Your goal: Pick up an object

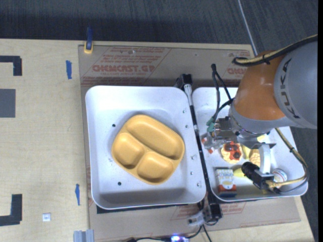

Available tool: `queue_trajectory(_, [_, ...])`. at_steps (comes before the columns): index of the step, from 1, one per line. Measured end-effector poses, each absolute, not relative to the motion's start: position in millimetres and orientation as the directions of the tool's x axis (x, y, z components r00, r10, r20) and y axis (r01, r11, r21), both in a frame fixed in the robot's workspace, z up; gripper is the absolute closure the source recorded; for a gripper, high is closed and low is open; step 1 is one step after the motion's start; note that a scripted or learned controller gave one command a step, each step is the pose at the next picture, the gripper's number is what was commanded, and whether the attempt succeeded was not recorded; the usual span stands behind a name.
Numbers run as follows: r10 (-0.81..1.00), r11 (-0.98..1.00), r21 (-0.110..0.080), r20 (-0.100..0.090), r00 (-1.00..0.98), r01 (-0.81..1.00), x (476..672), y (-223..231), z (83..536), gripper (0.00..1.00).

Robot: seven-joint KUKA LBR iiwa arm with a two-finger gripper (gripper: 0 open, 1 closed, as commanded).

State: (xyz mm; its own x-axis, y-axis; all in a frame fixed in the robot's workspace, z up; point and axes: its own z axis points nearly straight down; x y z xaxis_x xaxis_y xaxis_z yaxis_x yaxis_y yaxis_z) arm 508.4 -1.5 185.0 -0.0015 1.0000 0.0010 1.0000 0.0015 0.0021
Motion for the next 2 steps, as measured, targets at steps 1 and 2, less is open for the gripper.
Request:
queue_trajectory(1, [1.0,0.0,0.002,0.0,0.0,1.0,508.2,-2.2,184.9,0.0])
queue_trajectory(2, [1.0,0.0,0.002,0.0,0.0,1.0,508.2,-2.2,184.9,0.0])
